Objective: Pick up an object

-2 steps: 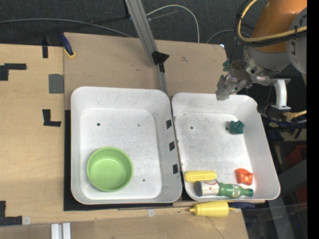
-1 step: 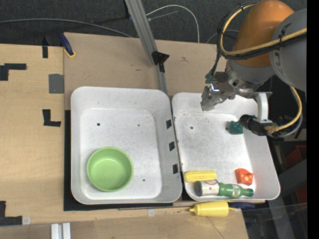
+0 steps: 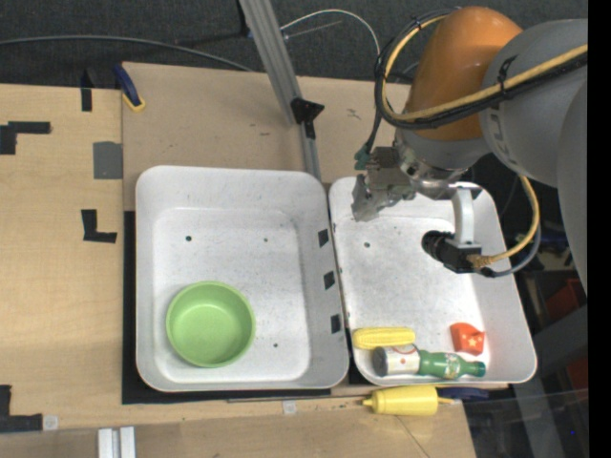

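My gripper (image 3: 367, 201) hangs over the far left corner of the right bin (image 3: 501, 256), below the orange band of the arm. Nothing shows between its fingers. At the near end of that bin lie a yellow corn cob (image 3: 384, 337), a green bottle with a white label (image 3: 430, 363) and a small red object (image 3: 466, 337). All three are well apart from the gripper, toward the front. A green bowl (image 3: 210, 324) sits in the near left part of the left bin (image 3: 229, 198).
A yellow bottle (image 3: 405, 401) lies on the bench just in front of the right bin. A grey pole (image 3: 275, 55) slants down to the bins' far edge near the gripper. Cables loop around the arm's wrist. Black tape marks dot the bench on the left.
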You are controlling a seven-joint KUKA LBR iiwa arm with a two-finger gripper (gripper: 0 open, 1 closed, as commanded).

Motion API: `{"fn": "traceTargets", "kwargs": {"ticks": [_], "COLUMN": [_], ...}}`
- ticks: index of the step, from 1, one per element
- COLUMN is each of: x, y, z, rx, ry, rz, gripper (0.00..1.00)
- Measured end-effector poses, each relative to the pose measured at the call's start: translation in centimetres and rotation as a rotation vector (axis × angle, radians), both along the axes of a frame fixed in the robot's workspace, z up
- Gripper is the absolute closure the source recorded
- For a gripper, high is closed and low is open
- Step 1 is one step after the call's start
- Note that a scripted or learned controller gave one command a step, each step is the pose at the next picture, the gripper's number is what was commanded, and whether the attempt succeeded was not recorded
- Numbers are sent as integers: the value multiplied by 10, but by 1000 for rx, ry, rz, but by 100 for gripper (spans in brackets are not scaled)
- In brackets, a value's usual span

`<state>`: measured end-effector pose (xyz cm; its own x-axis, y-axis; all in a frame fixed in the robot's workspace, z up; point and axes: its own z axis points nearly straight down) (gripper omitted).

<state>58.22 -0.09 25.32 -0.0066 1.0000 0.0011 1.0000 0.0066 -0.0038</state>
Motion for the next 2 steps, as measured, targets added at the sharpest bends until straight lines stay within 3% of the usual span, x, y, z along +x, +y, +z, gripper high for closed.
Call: {"fn": "traceTargets", "kwargs": {"ticks": [2], "x": [-58], "y": [81], "z": [-16], "rx": [0], "ry": [1], "rz": [-1], "gripper": [100]}}
